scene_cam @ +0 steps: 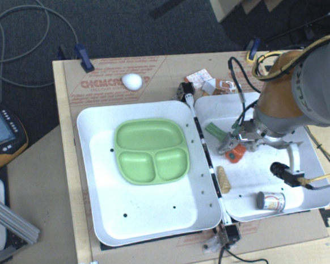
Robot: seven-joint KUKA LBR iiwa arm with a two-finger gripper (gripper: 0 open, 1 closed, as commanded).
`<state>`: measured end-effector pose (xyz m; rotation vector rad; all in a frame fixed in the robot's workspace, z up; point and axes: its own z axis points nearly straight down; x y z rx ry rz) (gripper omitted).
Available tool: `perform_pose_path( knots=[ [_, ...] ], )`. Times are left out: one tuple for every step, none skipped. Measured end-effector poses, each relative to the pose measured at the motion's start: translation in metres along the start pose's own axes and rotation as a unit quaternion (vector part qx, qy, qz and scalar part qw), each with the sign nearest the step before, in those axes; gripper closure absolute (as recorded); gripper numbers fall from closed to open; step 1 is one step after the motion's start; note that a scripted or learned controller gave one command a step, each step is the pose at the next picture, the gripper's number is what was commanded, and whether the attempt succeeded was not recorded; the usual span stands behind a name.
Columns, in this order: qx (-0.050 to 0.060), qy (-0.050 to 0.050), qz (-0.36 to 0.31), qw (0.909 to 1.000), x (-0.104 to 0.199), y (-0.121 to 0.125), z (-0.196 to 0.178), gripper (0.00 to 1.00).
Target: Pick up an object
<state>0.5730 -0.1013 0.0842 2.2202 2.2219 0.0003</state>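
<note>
Low in the right bin (307, 200), my pincer (232, 146) sits just above an orange-red object (235, 154), beside a green block (214, 131); whether I've clamped anything, I cannot tell. Nearer lie a cork (223, 180) and a small canister (270, 200). Left bin (103, 219) bears a green divided plate (152, 150).

Grey arm (321, 88), orange wrist band
</note>
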Motion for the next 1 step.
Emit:
perform_pose_path(
  knots=[
    [-0.002,0.000,0.000,1.0000,-0.0002,0.0013,-0.0113,1.00]
  ],
)
